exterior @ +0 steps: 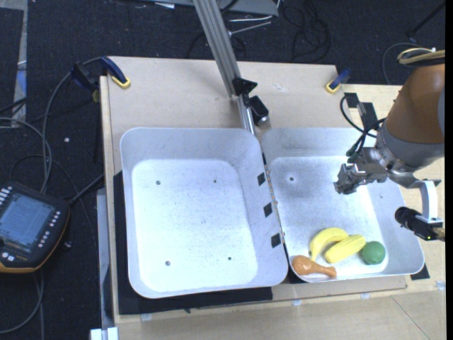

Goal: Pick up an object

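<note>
Bananas – lime beside, touching.

The arm reaches in from the right, its orange band sitting up and to the right of the jaws, with the grey wrist section between them. The gripper points down and to the left at the end of the wrist. Black cables loop just above the jaws.
</note>
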`<state>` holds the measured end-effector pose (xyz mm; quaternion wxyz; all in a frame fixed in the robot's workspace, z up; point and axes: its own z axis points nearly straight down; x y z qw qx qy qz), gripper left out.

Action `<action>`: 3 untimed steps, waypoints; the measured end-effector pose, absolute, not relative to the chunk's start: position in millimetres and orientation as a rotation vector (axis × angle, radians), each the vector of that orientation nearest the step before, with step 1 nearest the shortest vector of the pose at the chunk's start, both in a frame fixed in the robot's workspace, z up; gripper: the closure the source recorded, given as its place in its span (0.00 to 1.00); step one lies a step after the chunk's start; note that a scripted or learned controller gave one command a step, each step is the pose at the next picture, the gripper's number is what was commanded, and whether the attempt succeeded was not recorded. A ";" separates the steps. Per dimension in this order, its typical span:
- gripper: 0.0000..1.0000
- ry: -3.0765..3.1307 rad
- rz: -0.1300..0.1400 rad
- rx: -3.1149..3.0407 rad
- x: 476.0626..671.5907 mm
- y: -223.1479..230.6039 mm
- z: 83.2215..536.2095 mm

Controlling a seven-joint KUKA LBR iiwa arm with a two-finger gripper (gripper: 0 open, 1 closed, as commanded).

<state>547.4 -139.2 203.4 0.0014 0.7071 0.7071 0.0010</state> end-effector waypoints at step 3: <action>1.00 2.229 0.001 2.216 560.5 -27.0 243.6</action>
